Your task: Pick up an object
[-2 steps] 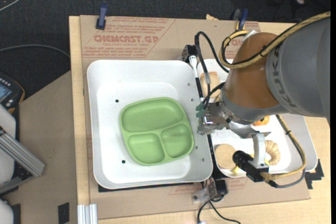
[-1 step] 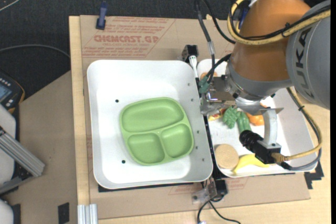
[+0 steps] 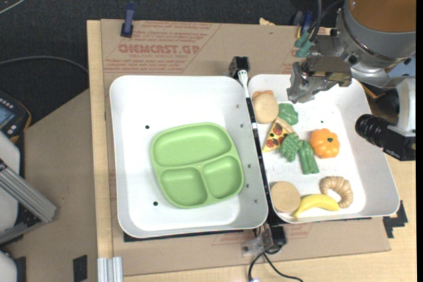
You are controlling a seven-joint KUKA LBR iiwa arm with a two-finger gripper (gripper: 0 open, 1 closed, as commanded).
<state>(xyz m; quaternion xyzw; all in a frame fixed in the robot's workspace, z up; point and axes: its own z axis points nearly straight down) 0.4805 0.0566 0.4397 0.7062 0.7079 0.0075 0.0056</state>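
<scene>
Your gripper [image 3: 303, 90] hangs over the right bin's [image 3: 377, 162] far end, just above the bread [image 3: 265, 105] and green leaf [image 3: 287, 113], likely lining up a pick. Can't tell the fingers' state. Left bin [image 3: 129, 142] holds a green tray [image 3: 196, 163].

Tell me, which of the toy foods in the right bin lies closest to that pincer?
The small green leafy piece, just below the pincer. The tan bread slice lies a little further left; the orange pumpkin, banana and croissant sit much lower in the bin.
</scene>
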